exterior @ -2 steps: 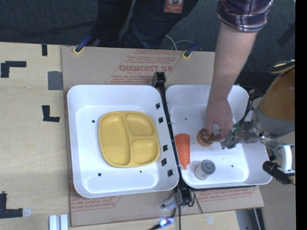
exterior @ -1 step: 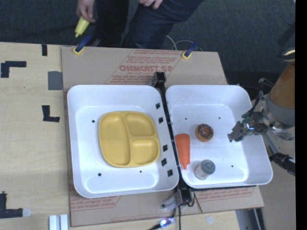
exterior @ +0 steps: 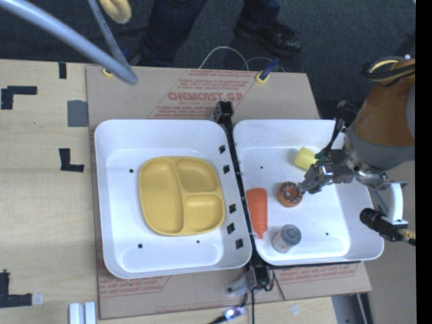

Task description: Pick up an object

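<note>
A yellow divided plate (exterior: 181, 196) is seen lying flat in the left bin (exterior: 111, 147), in the middle left of the frame. In the right bin (exterior: 337, 248), an orange carrot-shaped object (exterior: 257, 211) is laid against the left wall, its long axis running up and down the frame and its narrow tip pointing toward the bottom edge. To its right a round brown piece (exterior: 289, 194), a grey cap-like piece (exterior: 289, 237) and a yellow block (exterior: 305, 158) are set apart. The gripper (exterior: 312, 181) is placed just beside the brown piece; whether it is open cannot be told.
</note>
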`<state>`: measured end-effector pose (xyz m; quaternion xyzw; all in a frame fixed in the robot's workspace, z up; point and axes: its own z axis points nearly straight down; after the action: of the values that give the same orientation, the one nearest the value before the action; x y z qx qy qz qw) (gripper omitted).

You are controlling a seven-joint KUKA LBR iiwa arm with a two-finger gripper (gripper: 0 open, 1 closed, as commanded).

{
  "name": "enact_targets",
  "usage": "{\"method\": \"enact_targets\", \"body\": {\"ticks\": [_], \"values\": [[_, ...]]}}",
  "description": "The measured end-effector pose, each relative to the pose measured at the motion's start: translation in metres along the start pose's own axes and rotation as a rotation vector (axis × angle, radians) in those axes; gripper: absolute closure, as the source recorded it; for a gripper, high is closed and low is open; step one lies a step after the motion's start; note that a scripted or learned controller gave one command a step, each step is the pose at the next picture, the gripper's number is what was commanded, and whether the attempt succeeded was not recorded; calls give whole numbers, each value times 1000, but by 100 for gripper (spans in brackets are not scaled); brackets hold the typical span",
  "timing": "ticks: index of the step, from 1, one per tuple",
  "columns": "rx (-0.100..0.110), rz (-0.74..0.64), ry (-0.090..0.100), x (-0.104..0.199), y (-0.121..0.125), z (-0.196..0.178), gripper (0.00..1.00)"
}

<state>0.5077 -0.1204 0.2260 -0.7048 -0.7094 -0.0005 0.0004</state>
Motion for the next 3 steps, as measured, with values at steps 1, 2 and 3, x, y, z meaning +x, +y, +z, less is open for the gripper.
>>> {"method": "enact_targets", "body": {"ticks": [1,2,3], "values": [[2,1,0,51,0,10,100],[1,-1,0,107,7,-1,100],[3,2,-1,154,15,8,100]]}}
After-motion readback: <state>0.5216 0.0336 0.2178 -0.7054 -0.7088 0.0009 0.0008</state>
